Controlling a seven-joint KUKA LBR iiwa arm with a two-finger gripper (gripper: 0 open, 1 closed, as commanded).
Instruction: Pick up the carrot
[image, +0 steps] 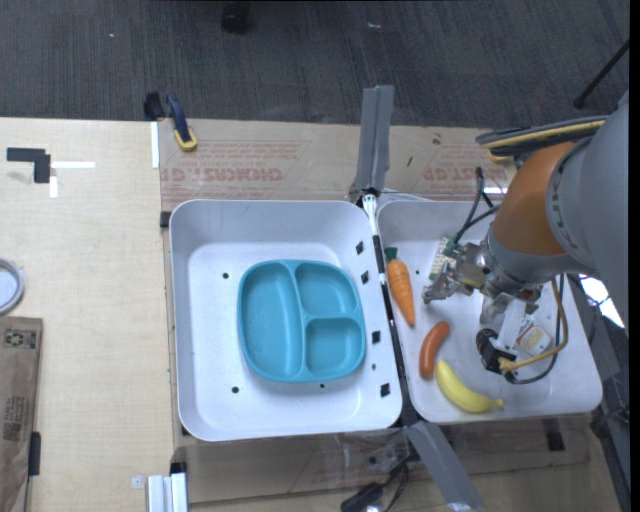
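Note:
The orange carrot (401, 290) with a green top lies in the right bin (570, 395), close to its left wall, its green end pointing to the back. My gripper (441, 280) hangs just to the right of the carrot, a small gap away, with nothing visibly held. The grey arm with its orange band reaches in from the right above the bin.
A red sausage (432, 348) and a yellow banana (465, 390) lie in front of the carrot in the same bin. The left bin (200, 400) holds a teal divided plate (300, 320). Cables hang from the wrist near the bin's right side.

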